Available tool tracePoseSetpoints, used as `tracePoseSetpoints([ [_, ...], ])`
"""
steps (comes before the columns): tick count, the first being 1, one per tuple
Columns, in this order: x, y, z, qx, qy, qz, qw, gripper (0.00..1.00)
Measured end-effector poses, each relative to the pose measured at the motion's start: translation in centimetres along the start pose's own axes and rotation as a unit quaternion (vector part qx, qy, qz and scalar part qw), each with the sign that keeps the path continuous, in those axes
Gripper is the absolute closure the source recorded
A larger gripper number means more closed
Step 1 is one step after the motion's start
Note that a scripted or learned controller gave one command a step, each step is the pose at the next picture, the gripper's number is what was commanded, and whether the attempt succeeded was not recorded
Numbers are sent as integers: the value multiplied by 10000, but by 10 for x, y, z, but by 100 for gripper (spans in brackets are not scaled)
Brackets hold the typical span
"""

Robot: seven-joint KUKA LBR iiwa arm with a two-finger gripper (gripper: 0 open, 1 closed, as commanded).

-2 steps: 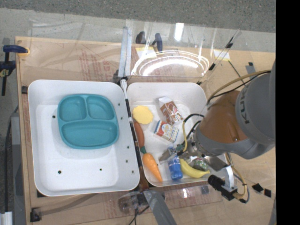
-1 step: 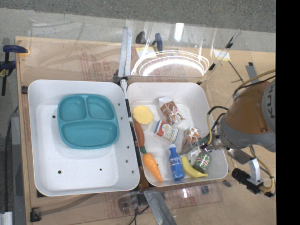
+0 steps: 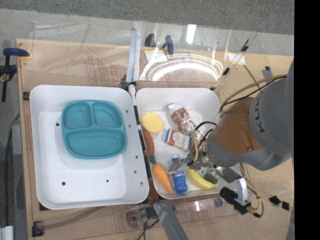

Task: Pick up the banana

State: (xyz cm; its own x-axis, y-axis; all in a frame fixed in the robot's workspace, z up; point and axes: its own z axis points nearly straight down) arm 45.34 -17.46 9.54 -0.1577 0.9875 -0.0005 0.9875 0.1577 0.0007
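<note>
Camera view: pincer [image 3: 200,165] grip state, can't tell; banana [image 3: 201,179] just below, blue bottle [image 3: 179,180] crowding it, could get snagged instead.

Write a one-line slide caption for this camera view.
Arm's gripper hovers over banana in cluttered right bin; teal plate in left bin.

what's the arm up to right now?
The grey KUKA arm is reaching in from the right over the right bin, with its wrist low above the near corner where the banana lies. The banana rests on the bin floor beside a blue bottle and a carrot; the view shows nothing lifted. The left bin holds a teal divided plate, untouched.
</note>
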Motion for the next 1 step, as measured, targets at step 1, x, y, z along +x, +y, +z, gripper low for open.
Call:
tracePoseSetpoints([
  [1, -52, -9, -32, 9, 3, -364, 9993, 0],
])
